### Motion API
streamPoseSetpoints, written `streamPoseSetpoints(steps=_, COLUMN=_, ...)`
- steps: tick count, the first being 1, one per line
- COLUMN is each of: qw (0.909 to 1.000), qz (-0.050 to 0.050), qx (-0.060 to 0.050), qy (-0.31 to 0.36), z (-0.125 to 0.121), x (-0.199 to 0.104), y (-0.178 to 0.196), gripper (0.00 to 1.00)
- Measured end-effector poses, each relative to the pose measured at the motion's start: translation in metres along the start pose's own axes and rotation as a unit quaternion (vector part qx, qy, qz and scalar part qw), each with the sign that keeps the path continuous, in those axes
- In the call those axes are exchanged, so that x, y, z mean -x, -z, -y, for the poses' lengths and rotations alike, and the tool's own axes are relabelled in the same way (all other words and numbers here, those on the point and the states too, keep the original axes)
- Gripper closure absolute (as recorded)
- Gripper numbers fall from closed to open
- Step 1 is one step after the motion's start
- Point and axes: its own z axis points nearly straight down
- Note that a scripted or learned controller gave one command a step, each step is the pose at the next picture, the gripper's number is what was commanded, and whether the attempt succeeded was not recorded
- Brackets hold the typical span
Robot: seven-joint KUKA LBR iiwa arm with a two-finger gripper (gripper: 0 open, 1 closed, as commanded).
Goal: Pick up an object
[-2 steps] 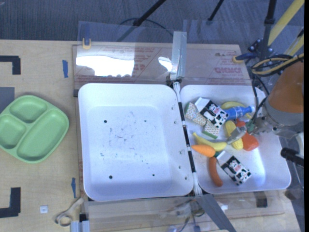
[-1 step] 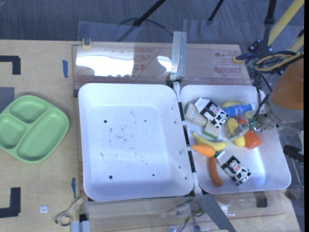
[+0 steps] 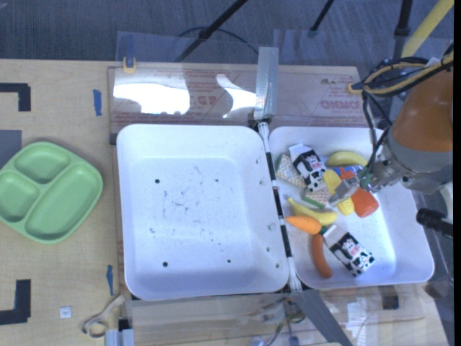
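A pale wooden worktop [image 3: 65,280] carries two white bins; a green divided plate [image 3: 47,191] lies at its left. The right bin [image 3: 403,265] holds crowded toy food: banana [image 3: 346,157], carrot [image 3: 303,224] pointing left, sausage [image 3: 320,255] lying near-vertical, milk cartons. The gripper [image 3: 353,187] hangs over them, its grip unclear.

Two shallow white plastic bins, left [image 3: 144,150] and right [image 3: 410,254]. Two black-and-white cow-patterned cartons, one upper [image 3: 311,166] and one lower [image 3: 351,252]. Two yellow toy bananas [image 3: 347,158] [image 3: 311,210]. One orange toy carrot [image 3: 304,224], one reddish toy sausage [image 3: 321,256], and one green three-compartment plastic plate [image 3: 49,191].
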Motion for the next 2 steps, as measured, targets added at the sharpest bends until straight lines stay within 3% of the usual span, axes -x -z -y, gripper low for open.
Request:
streamPoseSetpoints(steps=1, qw=0.9989, qz=0.003, qx=0.005, qy=0.047, z=0.002, x=-0.017, y=-0.052, gripper=1.0)
streamPoseSetpoints(steps=2, qw=0.9966, qz=0.0, qx=0.0, qy=-0.083, z=-0.048, x=-0.068, y=0.018, gripper=1.0)
